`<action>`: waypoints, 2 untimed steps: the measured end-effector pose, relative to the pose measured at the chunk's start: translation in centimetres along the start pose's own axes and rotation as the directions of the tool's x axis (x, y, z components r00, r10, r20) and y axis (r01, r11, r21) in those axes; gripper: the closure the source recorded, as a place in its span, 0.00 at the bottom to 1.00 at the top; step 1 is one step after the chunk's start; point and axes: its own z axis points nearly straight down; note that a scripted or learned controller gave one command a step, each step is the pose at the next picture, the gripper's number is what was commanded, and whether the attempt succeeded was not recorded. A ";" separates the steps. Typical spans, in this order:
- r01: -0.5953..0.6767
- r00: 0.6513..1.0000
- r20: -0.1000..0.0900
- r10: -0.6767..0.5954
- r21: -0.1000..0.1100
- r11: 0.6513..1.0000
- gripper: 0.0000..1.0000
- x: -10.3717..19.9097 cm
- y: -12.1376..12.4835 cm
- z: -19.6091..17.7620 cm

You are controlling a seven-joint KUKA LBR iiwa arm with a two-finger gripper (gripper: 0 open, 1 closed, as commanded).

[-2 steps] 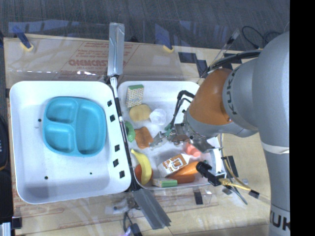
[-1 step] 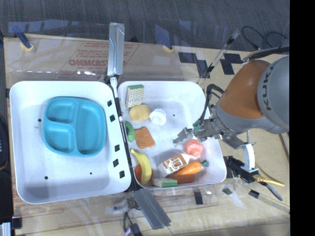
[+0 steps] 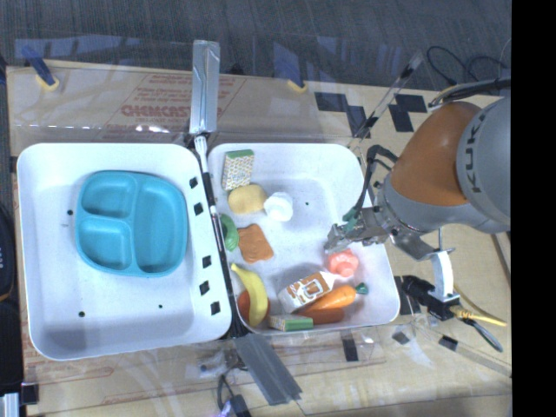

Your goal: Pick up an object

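Toys crowd the right bin (image 3: 375, 165), and the end effector (image 3: 347, 231) hangs low over that bin's right-hand part, carried by the grey arm (image 3: 486, 176) with its orange band (image 3: 430, 159), which comes in from the right. From where I stand I cannot tell whether the end effector is open or closed. Nearest to it is a pink toy (image 3: 342, 263), just beside it on the near side; whether the two touch I cannot make out. Further out on that same near side lies a carrot (image 3: 334, 299), its green end pointing right, pressed against a small carton (image 3: 306, 289) that sits near and to the left of the end effector. Past the carton, against the bin's near wall, lies a green stick (image 3: 291, 323). Well to the left and nearer the front, a banana (image 3: 249, 287) curves along the wall with a red piece (image 3: 243, 304) tucked against it. Straight left of the end effector is a brown slice (image 3: 255, 243), and beyond that a green piece (image 3: 229, 231) at the left wall. Left and toward the far side sit a white round thing (image 3: 279, 206), a yellow lump (image 3: 247, 199) and, furthest off, a green-topped box (image 3: 238, 168). Well apart to the left, the left bin (image 3: 52, 320) holds a blue divided plate (image 3: 133, 221). Both bins rest on a pale surface (image 3: 104, 102).
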 end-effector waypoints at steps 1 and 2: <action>0.000 1.000 0.000 0.000 0.000 1.000 0.00 0.0 0.0 0.0; 0.004 1.000 0.000 -0.004 0.002 1.000 1.00 0.0 0.1 -0.8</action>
